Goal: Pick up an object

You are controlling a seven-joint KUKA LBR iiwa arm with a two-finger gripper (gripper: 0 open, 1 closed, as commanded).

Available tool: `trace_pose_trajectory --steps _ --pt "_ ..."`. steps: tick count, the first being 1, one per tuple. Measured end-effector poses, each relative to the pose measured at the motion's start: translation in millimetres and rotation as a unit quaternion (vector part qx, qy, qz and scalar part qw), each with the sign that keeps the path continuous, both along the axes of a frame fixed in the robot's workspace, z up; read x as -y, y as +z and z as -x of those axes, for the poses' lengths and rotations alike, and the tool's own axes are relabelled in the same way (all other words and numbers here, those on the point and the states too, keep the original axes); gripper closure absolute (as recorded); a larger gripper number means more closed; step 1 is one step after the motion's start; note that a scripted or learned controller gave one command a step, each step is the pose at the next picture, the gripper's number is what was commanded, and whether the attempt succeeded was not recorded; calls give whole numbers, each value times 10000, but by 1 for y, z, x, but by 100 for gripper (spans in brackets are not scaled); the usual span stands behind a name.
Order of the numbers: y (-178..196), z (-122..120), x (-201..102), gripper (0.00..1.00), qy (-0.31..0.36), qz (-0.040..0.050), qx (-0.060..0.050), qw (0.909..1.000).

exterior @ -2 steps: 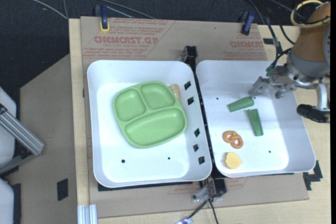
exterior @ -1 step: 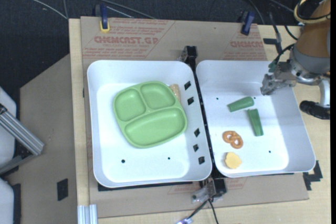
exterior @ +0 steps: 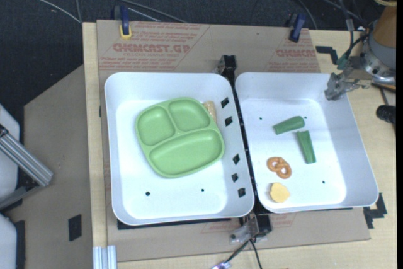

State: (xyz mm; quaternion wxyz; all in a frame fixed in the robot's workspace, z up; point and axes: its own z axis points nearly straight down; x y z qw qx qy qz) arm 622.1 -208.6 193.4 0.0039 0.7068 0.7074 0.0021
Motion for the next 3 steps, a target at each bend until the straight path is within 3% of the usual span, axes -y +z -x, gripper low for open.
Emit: trace_pose_trajectory --steps 1,2,3 --pt "61 7 2 100 -2 2 0 10000" --pt "81 6 2 100 0 -7 -21 10000" --pt "85 5 -47 100 24 -23 -41 10000"
